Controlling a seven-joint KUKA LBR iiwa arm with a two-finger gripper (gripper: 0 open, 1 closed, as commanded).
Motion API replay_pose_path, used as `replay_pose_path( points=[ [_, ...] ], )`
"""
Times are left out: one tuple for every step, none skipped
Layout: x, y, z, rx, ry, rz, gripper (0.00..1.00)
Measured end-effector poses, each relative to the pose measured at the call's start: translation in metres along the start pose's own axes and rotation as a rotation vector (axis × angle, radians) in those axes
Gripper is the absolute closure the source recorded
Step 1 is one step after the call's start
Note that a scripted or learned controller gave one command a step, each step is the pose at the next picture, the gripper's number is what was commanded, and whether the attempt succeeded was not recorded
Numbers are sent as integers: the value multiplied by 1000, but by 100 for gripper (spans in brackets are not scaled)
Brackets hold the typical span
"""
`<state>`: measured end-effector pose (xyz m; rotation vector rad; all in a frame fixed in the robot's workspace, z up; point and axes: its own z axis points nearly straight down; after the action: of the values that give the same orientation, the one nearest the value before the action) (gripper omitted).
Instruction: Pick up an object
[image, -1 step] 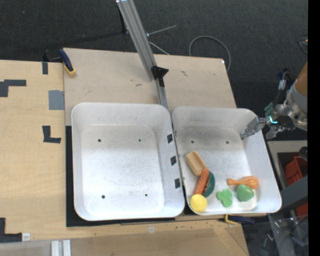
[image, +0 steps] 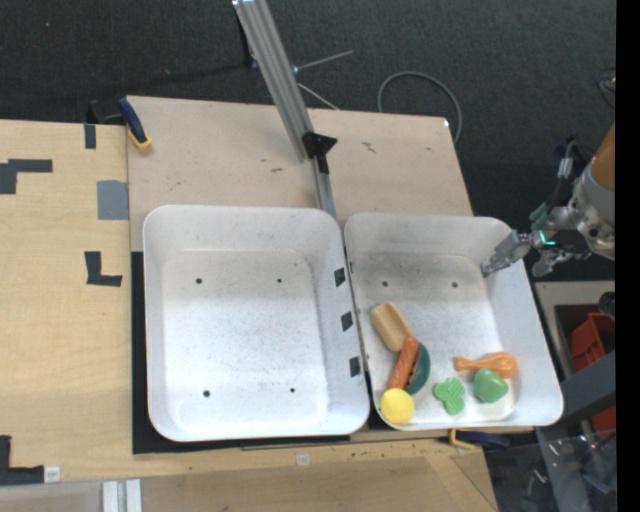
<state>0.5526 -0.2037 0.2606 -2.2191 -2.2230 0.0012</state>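
I am watching the two-finger gripper (image: 520, 255) hanging over the right rim of the right-hand shallow white plastic bin (image: 420, 245), at about 3 o'clock of that bin. Its two dark fingers are standing spread, one toward the bin wall and one outside it, with nothing between them.

The toys are lying in the bin's lower half, between 5 and 7 o'clock:
- A tan, rounded bread-like block (image: 391, 324), smooth and matte, with its long axis running from 11 to 5 o'clock.
- An orange carrot-shaped piece (image: 404, 363), its long axis running from 1 to 7 o'clock, touching a dark green curved piece (image: 421, 369) on its right side.
- A glossy yellow lemon-like ball (image: 397, 405) just beside the carrot's lower end.
- A light green knobbly piece (image: 450, 394).
- An orange drumstick-shaped piece (image: 487, 364), its long axis running from 9 to 3 o'clock, touching a rounded green piece (image: 489, 385) below it.

The left-hand shallow white bin (image: 240, 310) is showing a speckled grey floor. A grey aluminium rail (image: 285, 85) is slanting across the bench toward 12 o'clock.
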Motion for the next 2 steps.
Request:
replay_pose_path(
  points=[
    [1,-9,47,5,1,1,0],
    [2,-11,112,7,2,1,0]
  ],
)
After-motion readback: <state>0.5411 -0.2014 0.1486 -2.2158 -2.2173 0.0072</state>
